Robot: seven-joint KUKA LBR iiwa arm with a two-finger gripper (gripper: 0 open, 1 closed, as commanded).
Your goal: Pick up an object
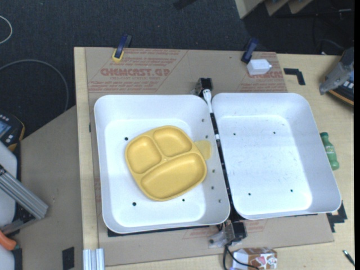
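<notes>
So we've got a yellow plate (166, 162) with three compartments sitting flat in the left bin (107, 151), roughly in the middle and a bit turned, with its right edge near the wall next to the right bin (304, 151). The pincer (339, 75) looks like that grey thing way over at the right edge, above the surface (84, 94) and well apart from the plate, and honestly we can't tell if it's wide or narrow. There's also a white block (259, 67) behind the right bin and a green thing (329, 149) just beside its right rim.
</notes>
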